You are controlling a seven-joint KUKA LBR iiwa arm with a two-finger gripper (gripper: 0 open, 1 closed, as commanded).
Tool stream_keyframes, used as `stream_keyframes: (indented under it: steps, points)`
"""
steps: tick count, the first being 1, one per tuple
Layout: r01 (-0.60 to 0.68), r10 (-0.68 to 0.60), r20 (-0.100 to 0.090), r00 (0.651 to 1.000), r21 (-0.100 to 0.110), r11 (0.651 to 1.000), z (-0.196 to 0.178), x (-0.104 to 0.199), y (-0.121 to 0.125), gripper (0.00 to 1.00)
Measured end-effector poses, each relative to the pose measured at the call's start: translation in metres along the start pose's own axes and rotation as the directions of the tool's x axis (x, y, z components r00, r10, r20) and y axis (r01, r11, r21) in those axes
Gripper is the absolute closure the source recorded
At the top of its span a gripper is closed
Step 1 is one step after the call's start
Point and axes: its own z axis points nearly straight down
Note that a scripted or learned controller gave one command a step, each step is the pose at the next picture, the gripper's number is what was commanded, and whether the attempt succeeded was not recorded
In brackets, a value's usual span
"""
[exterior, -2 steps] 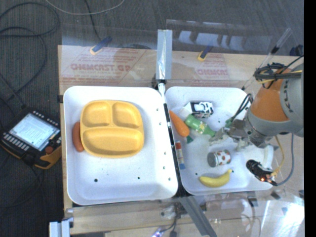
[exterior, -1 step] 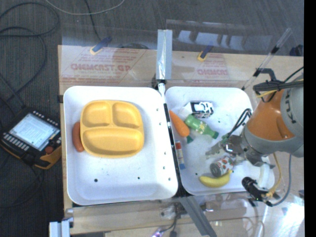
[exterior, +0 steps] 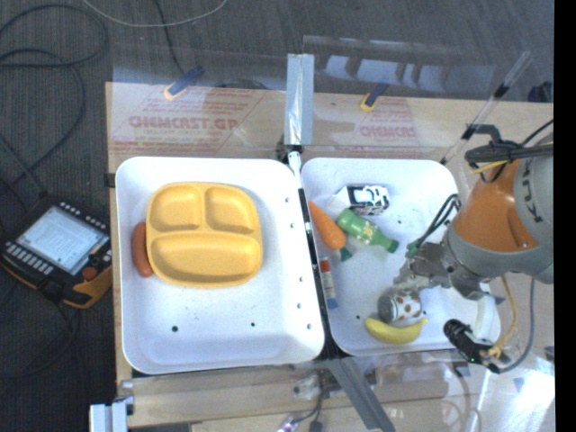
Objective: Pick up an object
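Note:
The right bin (exterior: 441,180) holds several things. An orange carrot (exterior: 327,226) lies by its left wall, beside a green bottle (exterior: 364,229). A black-and-white item (exterior: 368,198) sits at the back. A yellow banana (exterior: 394,330) lies at the front, touching a small white cup with red spots (exterior: 402,308). My gripper (exterior: 416,274) hangs over the bin's right half, just above and behind the spotted cup. The grey arm with its orange band (exterior: 490,219) reaches in from the right. Nothing is visibly held.
The left bin (exterior: 135,331) bears a yellow divided plate (exterior: 205,234) with a reddish sausage (exterior: 140,249) against its left side. A thin marker (exterior: 328,282) lies along the right bin's left wall. A tablet (exterior: 59,246) rests on the floor at far left.

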Motion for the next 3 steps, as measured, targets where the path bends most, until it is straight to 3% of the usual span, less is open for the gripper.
stream_keyframes:
  steps: [1, 2, 3]
  points:
    - [0.0, 0.0, 0.0, 1.0, 0.0, 1.0, 0.0, 0.0, 0.0, 0.0]
    - [0.034, -0.034, 0.001, 0.999, 0.005, 0.999, 0.012, 0.035, 0.061, 0.0]
    - [0.069, -0.069, 0.001, 0.998, 0.066, 0.995, 0.015, 0.046, 0.114, 0.0]
